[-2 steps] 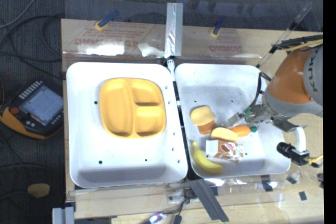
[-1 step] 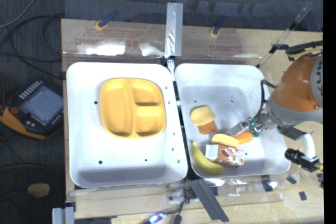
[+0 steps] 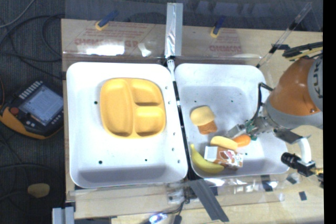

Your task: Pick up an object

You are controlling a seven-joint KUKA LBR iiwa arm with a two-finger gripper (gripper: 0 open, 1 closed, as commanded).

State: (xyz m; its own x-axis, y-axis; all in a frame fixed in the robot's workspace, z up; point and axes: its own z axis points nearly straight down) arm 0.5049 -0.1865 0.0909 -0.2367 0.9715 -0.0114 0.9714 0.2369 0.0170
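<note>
My gripper point(image 3: 249, 129) hangs low over the right bin point(image 3: 226, 86), at its right-centre, under the arm's orange band point(image 3: 294, 93). Its tip is right above a small orange piece point(image 3: 242, 139) and touches or nearly touches it. Just left of that lies a yellow oval item point(image 3: 222, 141). A tan and orange block point(image 3: 203, 118) sits further left. At the bin's front edge a banana point(image 3: 201, 163) curves, with a brown and white packet point(image 3: 229, 157) beside it.
The left bin point(image 3: 84, 165) holds a yellow divided tray point(image 3: 132, 106). A metal post point(image 3: 174, 29) rises at the back between the bins. A handheld controller point(image 3: 32, 108) lies on the floor to the left. Clamps and cables crowd the bench's right edge point(image 3: 299, 161).
</note>
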